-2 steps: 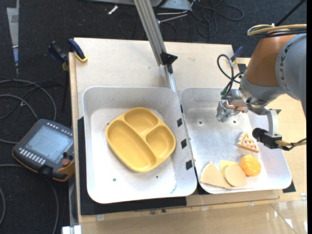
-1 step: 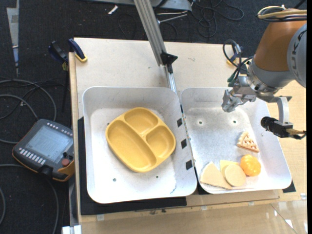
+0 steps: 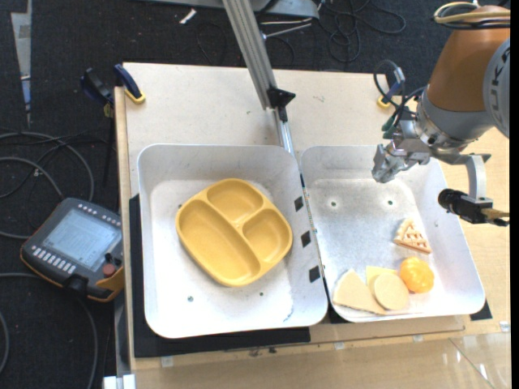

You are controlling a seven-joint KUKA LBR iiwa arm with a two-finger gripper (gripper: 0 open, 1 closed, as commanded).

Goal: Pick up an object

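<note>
In the right bin (image 3: 349,209) lie a small orange triangular waffle-patterned piece (image 3: 413,237), an orange round fruit (image 3: 417,275), a pale round slice (image 3: 390,291) and a pale wedge (image 3: 352,292), all near the front right corner. My gripper (image 3: 384,168) hangs over the back of the right bin, well behind these pieces and apart from them. Nothing shows between its fingers.
A yellow divided plate (image 3: 234,230) lies in the left bin (image 3: 162,177). A slanted metal pole (image 3: 253,47) runs down to the seam between the bins. A teach pendant (image 3: 77,248) rests on the floor at left. Cables cross the floor behind.
</note>
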